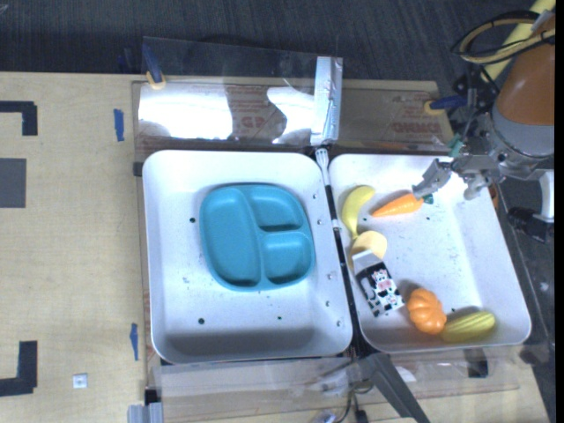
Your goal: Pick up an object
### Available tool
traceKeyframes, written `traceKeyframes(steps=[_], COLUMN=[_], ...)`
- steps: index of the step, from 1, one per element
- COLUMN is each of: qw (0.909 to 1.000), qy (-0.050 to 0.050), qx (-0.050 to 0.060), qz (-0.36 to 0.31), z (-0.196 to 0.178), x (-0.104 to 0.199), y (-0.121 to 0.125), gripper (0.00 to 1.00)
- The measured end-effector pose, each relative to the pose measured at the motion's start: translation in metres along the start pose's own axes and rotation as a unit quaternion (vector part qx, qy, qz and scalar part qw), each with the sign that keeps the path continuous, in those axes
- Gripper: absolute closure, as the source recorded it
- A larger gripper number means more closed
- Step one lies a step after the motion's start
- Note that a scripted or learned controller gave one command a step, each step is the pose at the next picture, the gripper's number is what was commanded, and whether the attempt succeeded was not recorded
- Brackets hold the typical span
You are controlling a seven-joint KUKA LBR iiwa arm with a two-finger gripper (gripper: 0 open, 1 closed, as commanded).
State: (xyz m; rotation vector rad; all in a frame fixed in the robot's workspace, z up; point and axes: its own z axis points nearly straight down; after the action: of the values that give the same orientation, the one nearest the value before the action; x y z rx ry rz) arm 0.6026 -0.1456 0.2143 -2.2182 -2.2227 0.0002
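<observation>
In the right bin (pixel 476 236) lie an orange carrot (pixel 397 205), a yellow banana (pixel 354 206), a cream-coloured piece (pixel 369 242), a small cow-patterned carton (pixel 381 290), an orange pumpkin (pixel 426 310) and a yellow-green fruit (pixel 469 325). My gripper (pixel 455 181) hangs over the bin's far side, open, with nothing between its fingers. Its left finger (pixel 433 177) sits just right of the carrot's thick end; whether they touch, I cannot tell.
The left bin (pixel 167 263) holds a blue divided plate (pixel 257 234). A clear plastic sheet (pixel 229 104) stands behind the bins. Cables (pixel 493 38) and the arm's orange band (pixel 531 86) fill the upper right. A ridge (pixel 333 236) separates the bins.
</observation>
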Motion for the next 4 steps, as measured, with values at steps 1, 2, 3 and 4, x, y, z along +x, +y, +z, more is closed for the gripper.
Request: traceKeyframes(steps=[1, 2, 3, 4], qw=[0.9957, 0.9949, 0.9905, 0.9906], qy=[0.001, 0.0, 0.0, -0.001], qx=[0.002, -0.002, -0.001, -0.004], qz=[-0.092, -0.101, -0.137, -0.137], z=[0.087, 0.127, 0.128, 0.116], x=[0.0, -0.032, -0.015, -0.016], y=[0.027, 0.066, 0.041, 0.043], gripper=[0.0, 0.0, 0.0, 1.0])
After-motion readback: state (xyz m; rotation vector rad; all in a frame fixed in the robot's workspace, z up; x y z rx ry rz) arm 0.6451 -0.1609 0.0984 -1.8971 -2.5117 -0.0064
